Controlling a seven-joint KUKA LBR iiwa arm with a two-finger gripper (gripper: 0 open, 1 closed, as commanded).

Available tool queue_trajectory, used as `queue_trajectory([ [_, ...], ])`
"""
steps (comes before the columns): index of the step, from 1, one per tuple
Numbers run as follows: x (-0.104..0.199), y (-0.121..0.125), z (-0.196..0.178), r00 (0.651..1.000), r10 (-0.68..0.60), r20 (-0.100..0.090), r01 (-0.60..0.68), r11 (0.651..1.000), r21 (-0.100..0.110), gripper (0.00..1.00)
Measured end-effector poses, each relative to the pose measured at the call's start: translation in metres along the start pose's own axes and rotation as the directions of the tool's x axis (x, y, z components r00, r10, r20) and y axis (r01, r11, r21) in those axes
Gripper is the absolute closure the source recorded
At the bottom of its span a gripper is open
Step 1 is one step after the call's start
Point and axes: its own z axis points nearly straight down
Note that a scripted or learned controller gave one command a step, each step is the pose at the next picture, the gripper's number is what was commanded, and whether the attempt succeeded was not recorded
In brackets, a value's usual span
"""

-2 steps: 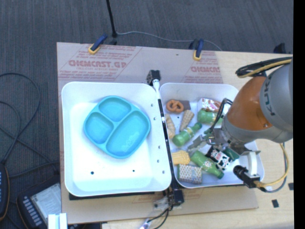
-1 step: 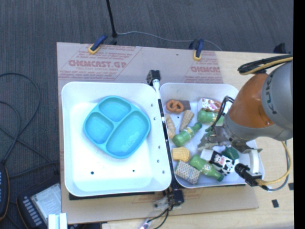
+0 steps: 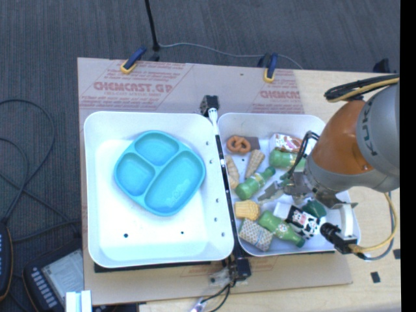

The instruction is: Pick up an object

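One arm, one pick, and you're in the reach/descend step: the gripper (image 3: 286,188) is down in the right bin (image 3: 270,117), low over the toy pile, and nothing reads as lifted yet. I can't tell how wide the pincer stands or whether it has hold of anything; the wrist body covers it from this angle, so treat the grasp as unconfirmed. Using the green bottle (image 3: 255,184) as landmark: the tool tip sits just right of it, about level with its lower end. The corn cob (image 3: 246,208) lies just below the bottle, the waffle cone (image 3: 255,162) just above it, the pretzel (image 3: 238,144) further above and slightly left. A second green bottle (image 3: 281,229) lies below and to the right, next to a black-and-white cow-pattern piece (image 3: 303,221). The blue divided plate (image 3: 160,171) is well to the left of the bottle, in the left bin (image 3: 94,194). Likely target is whatever lies directly under the tip, probably the bottle or a neighbour touching it. Next move calls for a close, then a straight lift; expect clutter to drag along, since items touch. Pose: the arm comes in from the right, orange band (image 3: 338,145) above the wrist, tilted down and leftward into the bin.
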Motion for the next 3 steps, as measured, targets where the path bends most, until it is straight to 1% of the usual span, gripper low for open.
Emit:
queue_trajectory([
  [1,-0.004,0.054,0.012,1.000,-0.002,-0.002,0.002,1.000,0.008,0.00],
  [2,-0.028,0.128,0.014,1.000,-0.002,-0.001,0.002,1.000,0.015,0.00],
  [3,-0.039,0.156,0.012,1.000,-0.001,-0.021,0.002,0.999,0.040,0.00],
])
